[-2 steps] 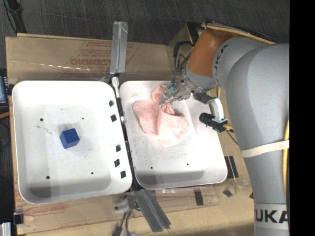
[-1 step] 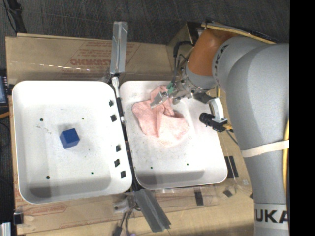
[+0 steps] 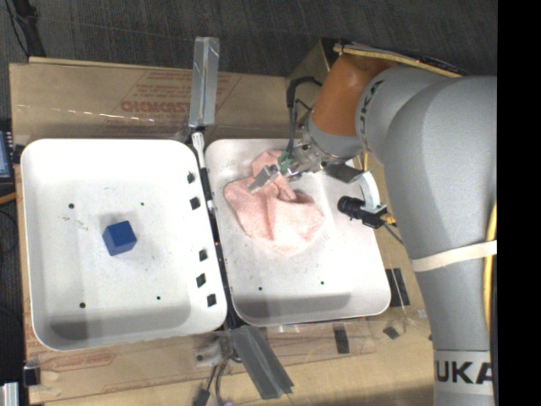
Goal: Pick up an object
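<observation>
The gripper sat on the pink cloth in the right bin; whether its jaws were apart, I cannot tell. A thin pinch of cloth might slip free when lifted.

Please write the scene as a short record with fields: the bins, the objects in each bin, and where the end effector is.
left bin: holds one blue cube, lying apart from the walls
right bin: holds a crumpled pink cloth in its upper half
end effector: down at the upper edge of the pink cloth
arm: reaches in from the right, over the right bin
grasp: cannot tell from this view
</observation>
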